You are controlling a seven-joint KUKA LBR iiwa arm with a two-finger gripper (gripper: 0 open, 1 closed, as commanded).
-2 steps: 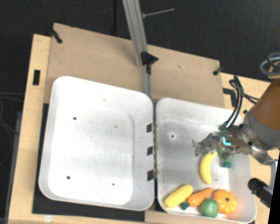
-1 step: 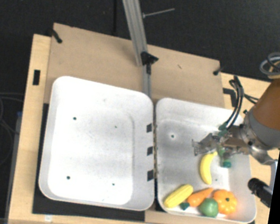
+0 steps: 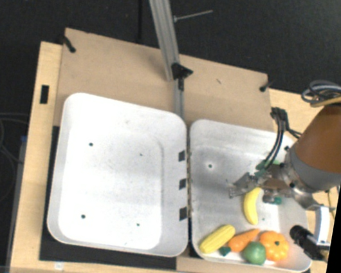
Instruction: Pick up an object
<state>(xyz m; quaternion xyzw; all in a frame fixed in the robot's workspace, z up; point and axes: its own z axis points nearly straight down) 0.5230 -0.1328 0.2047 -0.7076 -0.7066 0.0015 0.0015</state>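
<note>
**Tool over the banana in the right-hand bin**

The arm (image 3: 323, 143) reaches in from the right of the view, its orange band above the wrist, and the tool (image 3: 257, 184) hangs low over the right bin (image 3: 221, 148). Its dark fingers sit at the top end of the banana (image 3: 251, 206), which lies on the bin floor roughly upright in the view. How far the tool is spread, and whether it pinches the banana, cannot be told.

Along the bin's near edge lies a row of other items: an ear of corn (image 3: 217, 237), a carrot (image 3: 240, 239), a green ball (image 3: 255, 253) and a small orange pumpkin (image 3: 274, 245), packed close together. The left bin (image 3: 118, 175) sits beside it on the worktop (image 3: 124, 65).
</note>
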